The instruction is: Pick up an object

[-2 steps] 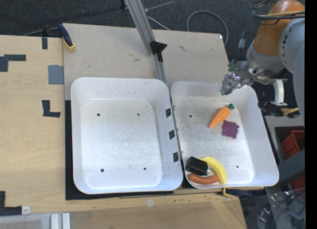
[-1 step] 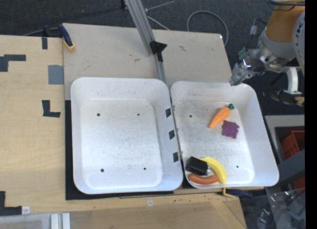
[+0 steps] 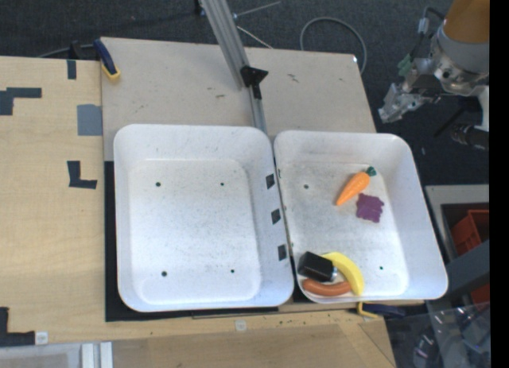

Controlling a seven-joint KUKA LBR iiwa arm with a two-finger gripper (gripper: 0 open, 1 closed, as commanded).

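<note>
The right bin (image 3: 398,152) holds an orange toy carrot (image 3: 353,187) with a green top, and a purple piece (image 3: 369,208) just below it. At the bin's front edge lie a black block (image 3: 315,265), a yellow banana (image 3: 347,269) and a red-orange sausage-like piece (image 3: 326,287), all close together. My gripper (image 3: 399,102) hangs above the bench to the upper right of the right bin, outside its rim and well apart from every object. Nothing shows between its fingers.
The left bin (image 3: 127,199) stands beside the right one, with a metal rail (image 3: 227,32) slanting in from the top and ending at the gap between the bins. A loose cable (image 3: 334,36) lies behind the right bin.
</note>
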